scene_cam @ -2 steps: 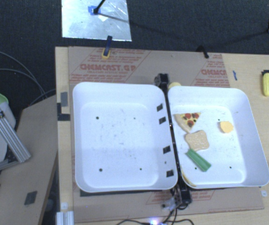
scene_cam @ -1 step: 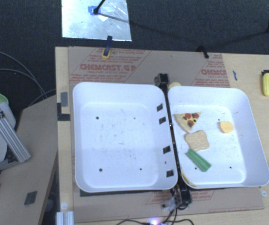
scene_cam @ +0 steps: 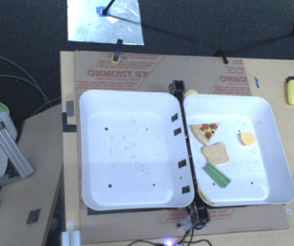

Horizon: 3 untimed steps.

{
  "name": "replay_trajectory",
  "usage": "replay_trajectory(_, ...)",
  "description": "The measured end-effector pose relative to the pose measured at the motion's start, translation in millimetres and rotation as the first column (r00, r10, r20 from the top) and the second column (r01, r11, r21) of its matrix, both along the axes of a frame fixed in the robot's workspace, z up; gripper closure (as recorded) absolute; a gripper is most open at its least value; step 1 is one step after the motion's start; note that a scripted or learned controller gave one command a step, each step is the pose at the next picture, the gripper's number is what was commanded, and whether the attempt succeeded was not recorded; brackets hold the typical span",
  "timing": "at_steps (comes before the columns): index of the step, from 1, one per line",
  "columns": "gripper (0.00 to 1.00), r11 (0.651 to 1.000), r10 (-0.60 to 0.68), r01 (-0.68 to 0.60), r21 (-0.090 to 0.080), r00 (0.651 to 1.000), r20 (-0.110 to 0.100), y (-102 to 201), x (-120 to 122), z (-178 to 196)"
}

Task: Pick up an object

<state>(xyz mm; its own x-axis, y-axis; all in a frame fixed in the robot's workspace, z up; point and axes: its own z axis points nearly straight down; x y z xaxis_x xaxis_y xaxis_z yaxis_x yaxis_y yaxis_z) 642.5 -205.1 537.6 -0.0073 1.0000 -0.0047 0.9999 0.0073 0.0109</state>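
Right bin (scene_cam: 270, 137) — pizza slice (scene_cam: 206, 131), bread slice (scene_cam: 215, 154), green stick (scene_cam: 217, 175).

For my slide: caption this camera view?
Right bin holds pizza slice, toast, green piece, yellow piece.

Right bin (scene_cam: 275, 137) holding pizza slice (scene_cam: 206, 131), bread (scene_cam: 215, 154), possibly a bean pod (scene_cam: 217, 175), left bin (scene_cam: 93, 132) alongside

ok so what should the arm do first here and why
Probably reach in over the right bin and line up above one piece, likely the small orange piece. It lies apart with bare floor around it, while the pizza slice, toast and green piece sit clustered near the divider.
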Motion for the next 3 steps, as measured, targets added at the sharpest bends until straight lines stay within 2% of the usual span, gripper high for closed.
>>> replay_trajectory(1, 1.0, 1.0, -0.008, 0.008, 0.007, 1.0, -0.017, 1, -67, -75)
replay_trajectory(2, 1.0, 1.0, -0.002, 0.002, -0.001, 1.0, 0.001, 7, -19, 2)
replay_trajectory(3, 1.0, 1.0, -0.008, 0.008, 0.006, 1.0, -0.016, -2, -76, -67)
